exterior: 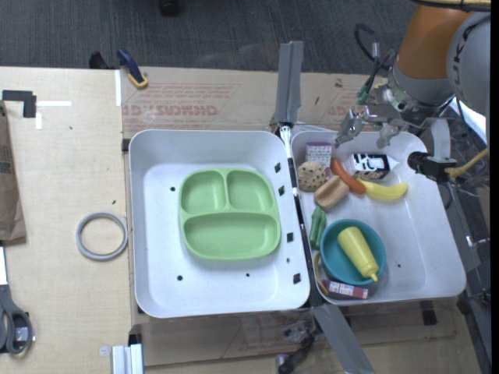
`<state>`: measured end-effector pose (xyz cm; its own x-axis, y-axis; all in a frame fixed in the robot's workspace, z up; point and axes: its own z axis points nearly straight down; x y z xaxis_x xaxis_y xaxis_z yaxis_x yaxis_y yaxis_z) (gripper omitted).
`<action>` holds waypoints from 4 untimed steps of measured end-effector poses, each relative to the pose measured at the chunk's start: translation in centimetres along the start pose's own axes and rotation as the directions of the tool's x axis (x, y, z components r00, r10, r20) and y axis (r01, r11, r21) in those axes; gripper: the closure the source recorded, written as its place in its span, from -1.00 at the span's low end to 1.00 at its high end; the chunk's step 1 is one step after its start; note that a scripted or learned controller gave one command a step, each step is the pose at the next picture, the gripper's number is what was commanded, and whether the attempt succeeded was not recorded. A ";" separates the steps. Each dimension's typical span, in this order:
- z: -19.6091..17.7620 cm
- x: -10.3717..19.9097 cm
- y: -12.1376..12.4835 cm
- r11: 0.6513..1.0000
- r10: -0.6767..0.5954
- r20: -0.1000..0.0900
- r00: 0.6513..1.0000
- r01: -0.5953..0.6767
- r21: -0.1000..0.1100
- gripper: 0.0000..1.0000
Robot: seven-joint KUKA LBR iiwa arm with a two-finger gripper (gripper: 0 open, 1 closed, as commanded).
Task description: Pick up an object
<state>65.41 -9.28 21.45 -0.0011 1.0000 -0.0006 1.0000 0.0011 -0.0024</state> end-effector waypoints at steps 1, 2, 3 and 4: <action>-4.5 -1.4 0.5 0.999 -0.037 0.001 0.999 0.037 -0.002 -1.00; 9.1 -2.6 -1.2 1.000 -0.001 0.002 1.000 0.001 -0.012 -1.00; 12.2 -5.2 -3.3 0.998 -0.059 0.000 0.998 0.059 -0.004 -1.00; 11.3 -5.3 -3.3 0.998 -0.055 0.000 0.998 0.055 -0.003 1.00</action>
<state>62.05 -14.60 10.18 -0.0564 0.9984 -0.0002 0.9984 0.0564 0.0008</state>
